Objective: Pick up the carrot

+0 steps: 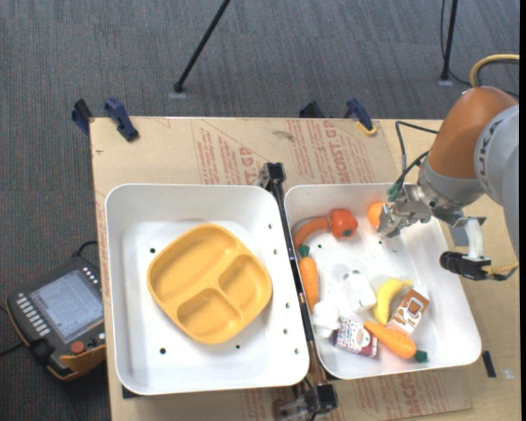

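Observation:
An orange carrot point(391, 340) with a green tip lies at the front of the right bin point(460, 323), pointing right. A second carrot-like orange piece point(309, 280) lies lengthwise along that bin's left wall. My gripper point(389, 224) hangs over the back of the right bin, next to a small orange item point(375, 214). It is well behind the green-tipped carrot and to the right of the other orange piece. Nothing shows in its grasp.
The right bin also holds a red pepper point(343, 223) with a curved orange piece point(303, 230), a banana point(387, 296), a brown carton point(409, 310), a purple pouch point(357, 337) and white items point(359, 289). A yellow divided plate point(209, 282) sits in the left bin point(127, 235).

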`<action>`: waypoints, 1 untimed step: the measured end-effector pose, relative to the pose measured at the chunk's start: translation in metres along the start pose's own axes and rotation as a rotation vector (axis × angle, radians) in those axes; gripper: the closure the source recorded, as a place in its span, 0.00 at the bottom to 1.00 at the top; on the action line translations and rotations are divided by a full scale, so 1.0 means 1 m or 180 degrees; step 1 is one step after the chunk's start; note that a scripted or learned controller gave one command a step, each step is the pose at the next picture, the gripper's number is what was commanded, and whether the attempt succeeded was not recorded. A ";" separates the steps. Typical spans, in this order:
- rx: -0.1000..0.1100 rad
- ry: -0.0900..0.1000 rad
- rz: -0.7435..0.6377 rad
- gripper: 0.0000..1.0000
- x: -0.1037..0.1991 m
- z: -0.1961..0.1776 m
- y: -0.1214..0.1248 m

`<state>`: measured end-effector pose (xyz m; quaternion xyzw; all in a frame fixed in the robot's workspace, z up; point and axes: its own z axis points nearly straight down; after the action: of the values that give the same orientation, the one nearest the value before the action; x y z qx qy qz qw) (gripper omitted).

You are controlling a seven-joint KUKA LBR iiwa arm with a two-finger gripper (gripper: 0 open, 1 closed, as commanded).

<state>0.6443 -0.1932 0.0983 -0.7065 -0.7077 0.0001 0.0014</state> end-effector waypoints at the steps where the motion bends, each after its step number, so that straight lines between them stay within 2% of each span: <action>1: -0.0001 0.0000 0.0000 0.00 0.000 0.000 0.000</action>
<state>0.6444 -0.1931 0.0983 -0.7065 -0.7077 -0.0001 0.0012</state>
